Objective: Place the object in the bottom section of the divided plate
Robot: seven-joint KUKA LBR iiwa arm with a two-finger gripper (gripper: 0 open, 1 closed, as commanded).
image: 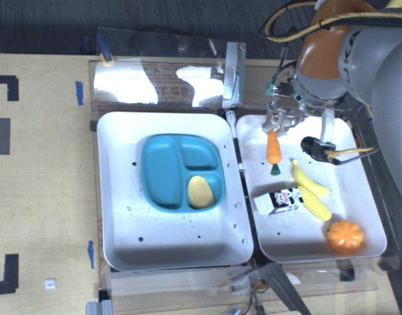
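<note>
A blue divided plate point(163, 169) lies in the left bin point(115, 195). A yellow oval object point(200, 191) rests in its lower right section. My gripper point(275, 125) is over the upper left of the right bin point(372, 241), shut on the narrow end of an orange carrot point(273, 149). The carrot hangs straight down from the fingers with its green stem end lowest.
In the right bin a yellow banana point(309, 180) and a yellow corn cob point(315, 205) lie at the centre. A small black and white item point(284, 199) sits to their left, and an orange pumpkin point(345, 235) sits in the lower right corner.
</note>
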